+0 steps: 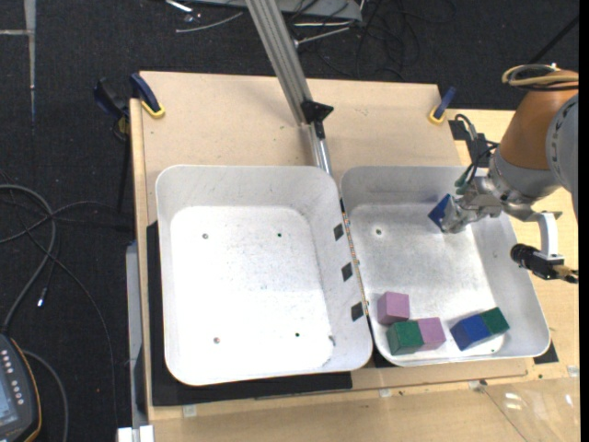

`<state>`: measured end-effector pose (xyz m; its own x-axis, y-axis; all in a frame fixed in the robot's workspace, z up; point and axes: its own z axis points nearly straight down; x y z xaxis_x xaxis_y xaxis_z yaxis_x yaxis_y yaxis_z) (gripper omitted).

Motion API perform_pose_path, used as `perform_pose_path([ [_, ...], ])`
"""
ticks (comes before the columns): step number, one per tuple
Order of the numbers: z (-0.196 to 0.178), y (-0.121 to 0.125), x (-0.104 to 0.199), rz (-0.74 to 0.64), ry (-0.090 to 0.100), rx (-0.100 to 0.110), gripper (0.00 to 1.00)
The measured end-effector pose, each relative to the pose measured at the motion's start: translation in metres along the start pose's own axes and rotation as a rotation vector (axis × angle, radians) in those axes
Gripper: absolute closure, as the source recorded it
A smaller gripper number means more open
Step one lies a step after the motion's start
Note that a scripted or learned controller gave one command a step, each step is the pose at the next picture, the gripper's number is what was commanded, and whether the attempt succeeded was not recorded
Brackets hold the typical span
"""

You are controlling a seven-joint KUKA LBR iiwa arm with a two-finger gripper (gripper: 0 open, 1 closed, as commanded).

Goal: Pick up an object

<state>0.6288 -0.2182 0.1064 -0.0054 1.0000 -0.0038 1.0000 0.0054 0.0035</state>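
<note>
The arm (538, 145) reaches in from the right, its fingers (453, 221) low over the right bin's (414, 191) far side, closed on a small blue block (439, 212).

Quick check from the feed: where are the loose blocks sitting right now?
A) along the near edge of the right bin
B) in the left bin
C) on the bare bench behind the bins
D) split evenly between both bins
A: the pink block, green block, magenta block, blue block and dark green block cluster by the near edge of the right bin.
</note>
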Motion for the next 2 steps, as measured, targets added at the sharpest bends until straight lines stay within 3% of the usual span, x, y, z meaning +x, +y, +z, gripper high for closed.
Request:
perform_pose_path([
  [1, 0.001, 0.0, 0.001, 0.0, 0.001, 0.002, 0.0],
  [2, 0.009, 0.041, 0.057, -0.002, 0.002, -0.002, 0.0],
])
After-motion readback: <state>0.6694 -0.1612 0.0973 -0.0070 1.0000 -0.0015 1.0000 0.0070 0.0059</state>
